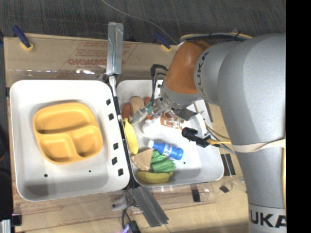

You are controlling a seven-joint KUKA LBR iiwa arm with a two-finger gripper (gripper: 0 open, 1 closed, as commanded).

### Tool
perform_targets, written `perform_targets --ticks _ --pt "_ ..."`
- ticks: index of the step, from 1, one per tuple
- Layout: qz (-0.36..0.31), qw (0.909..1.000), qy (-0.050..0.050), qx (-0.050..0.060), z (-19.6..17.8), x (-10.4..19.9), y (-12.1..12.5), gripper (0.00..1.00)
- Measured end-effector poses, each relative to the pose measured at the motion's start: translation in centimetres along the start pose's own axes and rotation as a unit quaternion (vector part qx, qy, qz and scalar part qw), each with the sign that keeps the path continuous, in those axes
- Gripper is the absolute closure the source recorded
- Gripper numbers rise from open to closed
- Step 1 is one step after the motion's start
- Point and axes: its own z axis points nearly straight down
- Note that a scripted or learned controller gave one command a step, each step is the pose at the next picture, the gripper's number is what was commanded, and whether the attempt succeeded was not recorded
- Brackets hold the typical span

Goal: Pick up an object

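My gripper [151, 110] reaches down into the back of the right bin [210, 165], under the orange wrist band. It hangs just right of a brown sausage-like piece [126, 110] and a tan bread-like piece [136, 103]. A small orange-and-white packet [171, 123] lies just to its right. Nearer the front lie a blue bottle with a white cap [166, 150], a green leafy toy [163, 163], a banana [154, 177], a tan wedge [142, 158] and a yellow piece [130, 137] along the left wall. The arm hides the bin's back right part.
The left bin [24, 178] holds a yellow divided tray [68, 130]. A metal divider strip [114, 52] stands between the bins at the back. The grey arm body [248, 96] covers the right side of the bench.
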Motion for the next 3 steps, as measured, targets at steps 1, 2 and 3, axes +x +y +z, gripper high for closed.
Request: perform_targets --ticks 1,2,3 --pt "-0.025 0.9997 -0.001 -0.001 0.0 -1.8 -0.3 0.0" --pt "-0.027 0.9996 -0.001 -0.001 -1.0 -1.7 -0.2 1.0" --pt "0.044 0.999 -0.001 -0.002 -10.1 0.7 5.3 1.0"
